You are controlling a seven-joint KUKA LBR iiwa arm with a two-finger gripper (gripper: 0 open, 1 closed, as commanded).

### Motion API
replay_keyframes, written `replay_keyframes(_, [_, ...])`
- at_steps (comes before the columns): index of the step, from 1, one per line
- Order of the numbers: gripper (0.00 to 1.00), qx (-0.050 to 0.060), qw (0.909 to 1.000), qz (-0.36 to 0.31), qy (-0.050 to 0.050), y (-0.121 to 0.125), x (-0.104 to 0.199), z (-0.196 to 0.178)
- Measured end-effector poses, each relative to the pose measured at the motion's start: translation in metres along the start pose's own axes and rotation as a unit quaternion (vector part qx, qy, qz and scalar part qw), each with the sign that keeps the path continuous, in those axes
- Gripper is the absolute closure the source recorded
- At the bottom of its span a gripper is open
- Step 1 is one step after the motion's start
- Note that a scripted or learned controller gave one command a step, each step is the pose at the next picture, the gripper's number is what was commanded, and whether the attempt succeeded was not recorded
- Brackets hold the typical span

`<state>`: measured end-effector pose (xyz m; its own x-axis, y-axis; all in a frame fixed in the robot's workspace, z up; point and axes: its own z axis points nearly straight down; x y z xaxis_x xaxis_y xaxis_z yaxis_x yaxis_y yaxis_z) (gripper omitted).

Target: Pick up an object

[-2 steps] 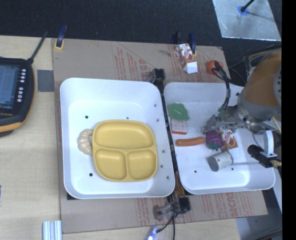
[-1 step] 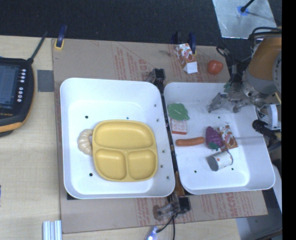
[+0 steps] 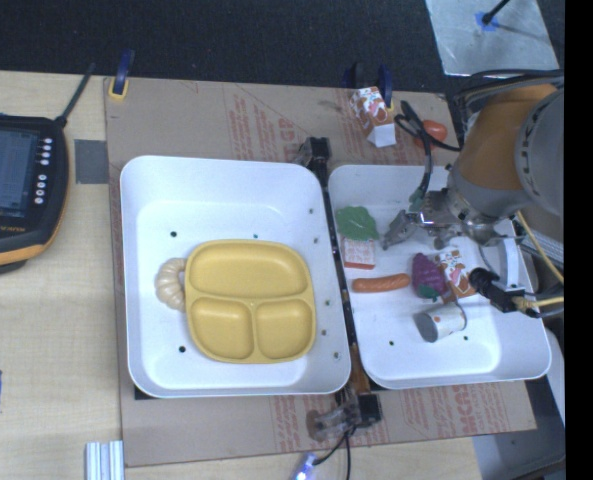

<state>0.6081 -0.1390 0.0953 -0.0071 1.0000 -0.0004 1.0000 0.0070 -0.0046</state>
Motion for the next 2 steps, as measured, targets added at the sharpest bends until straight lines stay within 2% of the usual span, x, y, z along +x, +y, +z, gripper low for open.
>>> replay_keyframes(1, [0.00,0.000,1.0000,0.001,-0.001,-0.036,-0.036,0.000])
replay_keyframes(2, [0.00,-0.001,1.0000,0.001,0.000,0.031,-0.061,0.003])
